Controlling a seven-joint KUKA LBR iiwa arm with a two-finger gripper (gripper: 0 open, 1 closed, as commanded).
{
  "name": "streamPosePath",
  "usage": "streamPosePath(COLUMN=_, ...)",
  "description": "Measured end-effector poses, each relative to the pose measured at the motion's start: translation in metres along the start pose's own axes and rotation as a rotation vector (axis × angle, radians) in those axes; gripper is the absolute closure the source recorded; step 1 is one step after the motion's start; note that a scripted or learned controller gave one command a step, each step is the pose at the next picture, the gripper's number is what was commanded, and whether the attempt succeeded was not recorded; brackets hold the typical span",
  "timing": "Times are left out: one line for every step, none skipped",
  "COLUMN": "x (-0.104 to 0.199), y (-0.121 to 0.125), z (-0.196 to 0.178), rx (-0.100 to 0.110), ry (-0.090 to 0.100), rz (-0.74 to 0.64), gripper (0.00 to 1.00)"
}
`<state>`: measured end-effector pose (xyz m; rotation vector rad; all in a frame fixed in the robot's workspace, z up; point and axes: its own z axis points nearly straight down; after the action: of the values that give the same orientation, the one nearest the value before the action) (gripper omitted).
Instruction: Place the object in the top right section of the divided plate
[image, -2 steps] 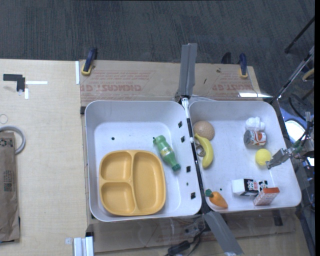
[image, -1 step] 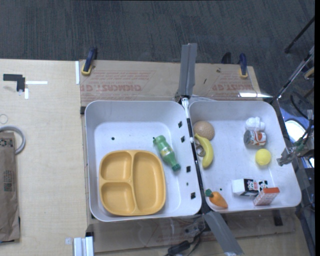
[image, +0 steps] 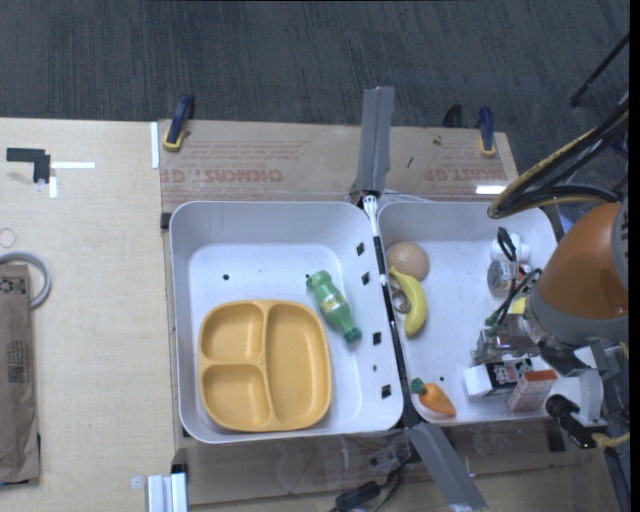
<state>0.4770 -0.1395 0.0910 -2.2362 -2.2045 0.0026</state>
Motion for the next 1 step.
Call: streamPosePath(x=0.0395, y=-0.0010, z=0.0003, rx=0.002, ry=0.001, rz=-0.159, gripper=1.00)
